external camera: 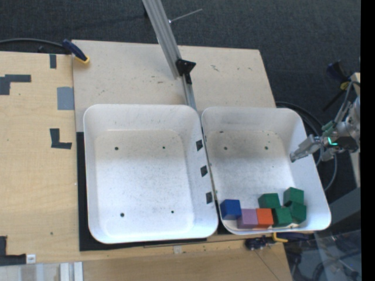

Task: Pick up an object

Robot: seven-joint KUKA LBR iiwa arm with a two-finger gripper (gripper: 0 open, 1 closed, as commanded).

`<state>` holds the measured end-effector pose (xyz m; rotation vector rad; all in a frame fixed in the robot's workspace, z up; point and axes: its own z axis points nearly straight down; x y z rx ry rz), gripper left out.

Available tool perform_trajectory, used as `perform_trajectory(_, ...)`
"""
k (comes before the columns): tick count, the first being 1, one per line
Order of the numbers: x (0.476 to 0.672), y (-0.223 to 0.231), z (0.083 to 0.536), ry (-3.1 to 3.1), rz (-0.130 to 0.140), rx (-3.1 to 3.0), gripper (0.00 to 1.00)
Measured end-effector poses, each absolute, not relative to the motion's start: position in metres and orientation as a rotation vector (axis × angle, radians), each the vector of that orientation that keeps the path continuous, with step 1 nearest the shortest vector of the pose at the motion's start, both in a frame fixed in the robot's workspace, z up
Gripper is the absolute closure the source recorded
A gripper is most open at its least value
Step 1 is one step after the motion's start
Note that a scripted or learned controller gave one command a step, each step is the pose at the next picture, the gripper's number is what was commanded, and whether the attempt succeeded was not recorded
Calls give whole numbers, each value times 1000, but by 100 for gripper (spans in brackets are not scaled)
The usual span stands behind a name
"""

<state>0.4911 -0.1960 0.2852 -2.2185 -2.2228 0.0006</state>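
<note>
**Blocks clustered in the right bin; gripper at the bin's right rim**

Nearest the camera, along the bottom wall of the shallow white right-hand bin [246,119], a cluster of small coloured blocks is seen. A blue cube [230,208] is placed at the left end of the cluster, close to the bin's lower left corner. Just beside it a pale purple block [249,218] is found, and an orange block [265,216] is set touching the purple one on its right. Several dark green blocks [286,205] are grouped at the right end, some stacked or pressed against one another so that their exact number cannot be told. The remainder of this bin's floor is speckled with dark flecks.

The shallow white left-hand bin [94,157] is set directly against the right one, their rims touching along the middle. Both are borne by a light wooden bench [35,174], across which a grey metal rail [161,25] is slanted from the top of the view down to the join between the bins.

The two-finger gripper [302,150] is seen at the right rim of the right bin, well apart from the blocks and above them in the view. Whether it is spread or closed cannot be told; nothing is seen held by it.
</note>
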Motion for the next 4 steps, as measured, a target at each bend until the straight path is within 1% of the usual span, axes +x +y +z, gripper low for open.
perform_trajectory(1, 497, -201, 226, -2217, 6, -2217, 0)
perform_trajectory(3, 488, -196, 136, -2218, 5, -2217, 0)
perform_trajectory(4, 489, -195, 149, -2221, 2, -2217, 100)
